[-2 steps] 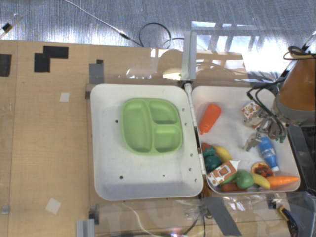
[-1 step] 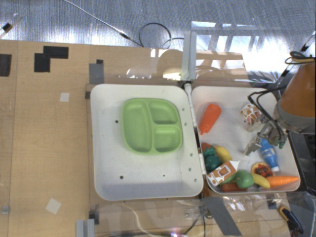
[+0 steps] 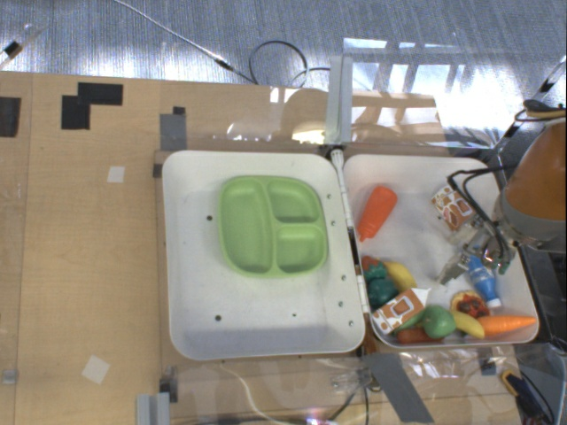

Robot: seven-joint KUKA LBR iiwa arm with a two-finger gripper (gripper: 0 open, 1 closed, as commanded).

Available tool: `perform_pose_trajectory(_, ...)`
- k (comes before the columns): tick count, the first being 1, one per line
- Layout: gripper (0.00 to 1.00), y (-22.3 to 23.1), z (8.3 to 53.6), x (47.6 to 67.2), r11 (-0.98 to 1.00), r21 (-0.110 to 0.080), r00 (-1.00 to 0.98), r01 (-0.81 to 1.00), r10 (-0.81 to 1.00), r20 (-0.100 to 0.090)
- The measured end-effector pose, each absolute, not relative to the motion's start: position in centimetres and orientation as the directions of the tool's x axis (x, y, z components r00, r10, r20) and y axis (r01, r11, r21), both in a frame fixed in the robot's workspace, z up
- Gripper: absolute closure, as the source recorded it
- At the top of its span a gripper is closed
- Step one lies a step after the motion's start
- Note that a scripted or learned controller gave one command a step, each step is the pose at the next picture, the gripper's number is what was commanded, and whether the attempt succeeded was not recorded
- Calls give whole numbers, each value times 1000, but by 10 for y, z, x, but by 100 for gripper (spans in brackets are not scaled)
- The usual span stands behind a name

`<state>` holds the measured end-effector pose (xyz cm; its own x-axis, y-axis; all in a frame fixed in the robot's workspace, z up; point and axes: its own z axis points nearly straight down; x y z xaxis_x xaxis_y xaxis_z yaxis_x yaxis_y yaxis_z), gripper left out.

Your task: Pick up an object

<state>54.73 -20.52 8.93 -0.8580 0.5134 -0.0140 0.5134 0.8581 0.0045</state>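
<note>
**End effector low over the right bin**

Toys crowd the right bin's (image 3: pixel 529 283) near edge: an orange carrot (image 3: pixel 506 324), a green fruit (image 3: pixel 438 320), a small carton (image 3: pixel 399 309); an orange bottle (image 3: pixel 376 211) lies toward its far left corner; the end effector (image 3: pixel 469 261) hangs beside a blue bottle (image 3: pixel 484 282), prongs apart, gripping nothing; a green divided plate (image 3: pixel 271 225) sits in the left bin (image 3: pixel 190 264).

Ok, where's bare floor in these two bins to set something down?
The left bin has bare floor all around the green divided plate, widest along its near edge. In the right bin, the middle is free, between the orange bottle and the pincer. Its near edge is crowded with toy food.
</note>
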Motion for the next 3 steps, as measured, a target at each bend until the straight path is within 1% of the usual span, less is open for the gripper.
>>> perform_pose_trajectory(1,0,-178,90,534,849,4,-849,528,528,-15)
perform_pose_trajectory(2,0,-203,88,615,910,4,-910,414,414,-11)
perform_pose_trajectory(3,0,-194,89,563,823,5,-822,569,569,-11)
